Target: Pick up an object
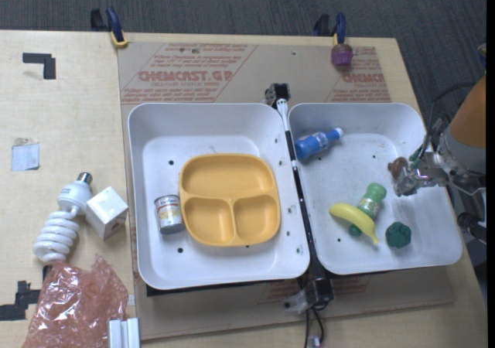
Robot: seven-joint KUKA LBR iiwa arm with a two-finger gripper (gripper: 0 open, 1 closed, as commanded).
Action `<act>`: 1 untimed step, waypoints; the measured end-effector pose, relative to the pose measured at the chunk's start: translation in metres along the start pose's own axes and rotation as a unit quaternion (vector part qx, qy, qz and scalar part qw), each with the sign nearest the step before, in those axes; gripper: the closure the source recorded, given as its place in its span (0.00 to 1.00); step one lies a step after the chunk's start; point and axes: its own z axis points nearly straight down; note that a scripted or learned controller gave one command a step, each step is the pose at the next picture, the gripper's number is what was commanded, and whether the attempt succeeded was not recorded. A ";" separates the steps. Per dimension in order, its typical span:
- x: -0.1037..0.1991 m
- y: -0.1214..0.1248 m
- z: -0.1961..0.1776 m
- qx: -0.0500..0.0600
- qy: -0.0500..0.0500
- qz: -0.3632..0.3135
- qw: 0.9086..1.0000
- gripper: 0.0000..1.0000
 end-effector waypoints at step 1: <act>0.033 -0.039 0.021 0.000 0.000 0.000 1.000 0.00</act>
